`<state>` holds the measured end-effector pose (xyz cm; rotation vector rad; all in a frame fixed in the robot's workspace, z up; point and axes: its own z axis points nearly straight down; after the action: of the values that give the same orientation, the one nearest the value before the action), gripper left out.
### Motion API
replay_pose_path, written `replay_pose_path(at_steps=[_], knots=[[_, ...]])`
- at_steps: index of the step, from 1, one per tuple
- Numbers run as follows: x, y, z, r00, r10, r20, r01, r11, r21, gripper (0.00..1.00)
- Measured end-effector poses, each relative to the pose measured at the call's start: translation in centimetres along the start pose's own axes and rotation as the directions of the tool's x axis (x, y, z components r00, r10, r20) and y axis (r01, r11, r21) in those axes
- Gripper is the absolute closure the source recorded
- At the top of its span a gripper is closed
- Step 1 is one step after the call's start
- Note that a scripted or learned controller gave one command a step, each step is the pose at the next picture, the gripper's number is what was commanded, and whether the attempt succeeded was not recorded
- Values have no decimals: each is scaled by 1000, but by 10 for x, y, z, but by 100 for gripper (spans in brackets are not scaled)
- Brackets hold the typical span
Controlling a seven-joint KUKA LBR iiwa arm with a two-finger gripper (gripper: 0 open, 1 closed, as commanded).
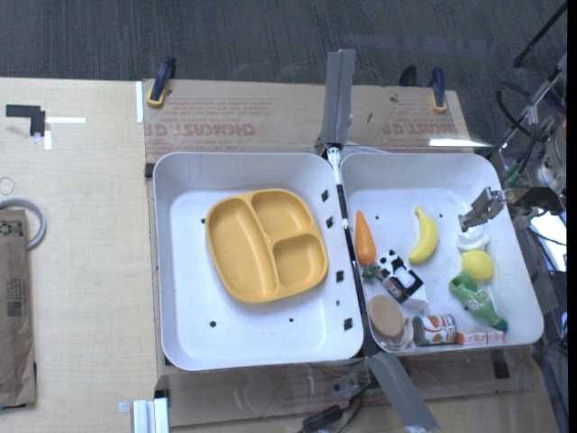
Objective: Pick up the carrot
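At right bin's left wall: orange tapered carrot [364, 239], long axis near-upright in view. Metal pincer [480, 210] at far right edge, well apart; open or together — cannot tell. Carrot lies leftward.

Cardboard sheet [297, 120] behind bins: red print, upside down, reads roughly "CHEMCAST GP"; other lettering illegible.

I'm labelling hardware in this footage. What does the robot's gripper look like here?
At the right bin's far right edge, the gripper is a small grey metal piece with slim, angular fingers and dark joints, lighter on top where light catches it. Dark cables loop behind it past the bin rim. No markings can be made out at this size.
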<state>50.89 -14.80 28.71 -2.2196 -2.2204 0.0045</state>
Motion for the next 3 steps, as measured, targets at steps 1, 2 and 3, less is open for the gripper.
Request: replay_pose_path(at_steps=[1, 2, 3], knots=[[92, -21, 84, 995, -101, 0, 101, 995, 1, 0], [187, -22, 97, 999, -47, 1, 47, 999, 1, 0], [167, 29, 96, 998, -55, 1, 55, 998, 0, 0]])
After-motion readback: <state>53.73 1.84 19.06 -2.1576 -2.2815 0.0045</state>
